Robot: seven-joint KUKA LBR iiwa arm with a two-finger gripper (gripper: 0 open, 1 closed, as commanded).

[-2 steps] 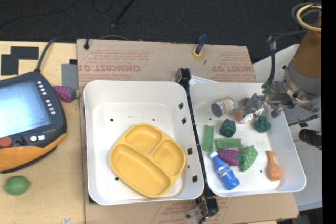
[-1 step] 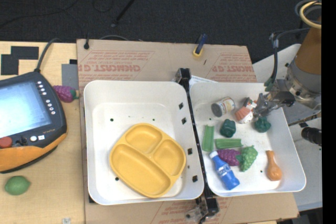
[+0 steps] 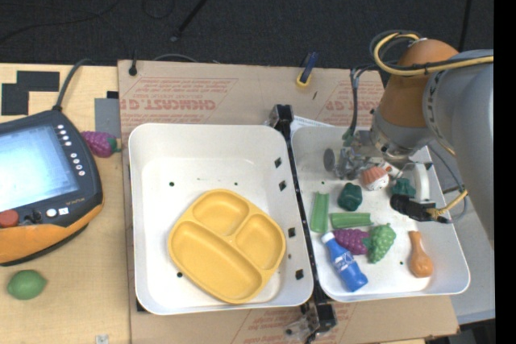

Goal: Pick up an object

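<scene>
My gripper [image 3: 348, 163] hangs low over the back part of the right bin [image 3: 451, 270], under the grey arm with its orange band. Just in front of it lie a dark green piece [image 3: 349, 196] and an orange-and-white piece [image 3: 375, 176]. Further forward in the same bin are a green stick [image 3: 320, 212], a green block [image 3: 350, 219], purple grapes [image 3: 351, 238], a green broccoli [image 3: 381, 242], a blue bottle [image 3: 345, 263] and a tan drumstick [image 3: 418, 254]. I see nothing held in the gripper.
The left bin [image 3: 153, 165] holds a yellow divided plate [image 3: 228, 244]. On the bench to the left sit a control pendant [image 3: 40, 173], a purple grape bunch [image 3: 99, 142] and a green lime [image 3: 27, 284]. A ridge [image 3: 292, 197] divides the two bins.
</scene>
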